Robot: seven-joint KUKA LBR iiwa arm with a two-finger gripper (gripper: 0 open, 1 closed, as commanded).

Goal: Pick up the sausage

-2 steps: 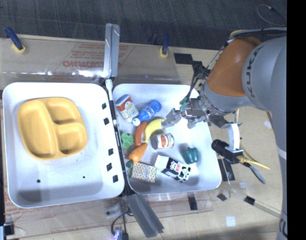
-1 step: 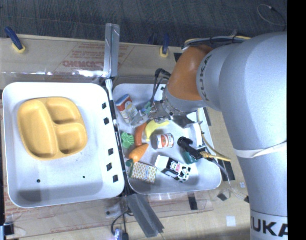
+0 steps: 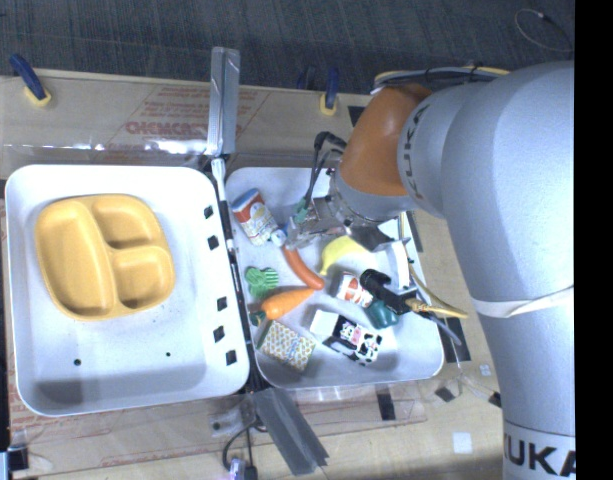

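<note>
Hung low over the right bin (image 3: 418, 363), with the end effector (image 3: 306, 226) at the end of the grey arm (image 3: 486, 168). Could not tell if open or pressed together, too small and dark to see. Held nothing that could be seen. Sat just beside the top end of the sausage (image 3: 299, 265), maybe touching it, hard to say.

Lay in the middle of the right bin, that red-orange sausage, tilted, between a small can (image 3: 253, 216) and a yellow fruit (image 3: 344, 252). Lay just above a carrot (image 3: 288, 303) with a green top. Stood near a little bottle (image 3: 352, 288) with a red label, words too small to read. Found also a spotted black-and-white box (image 3: 354, 340) and a checked box (image 3: 286, 345) at the near edge.

Read "UKA" in big black letters low on the arm. Saw red print on the cardboard (image 3: 176, 118) behind the bins, too faint to read.

Held a yellow tray (image 3: 106, 253), the left bin (image 3: 46, 388).
</note>
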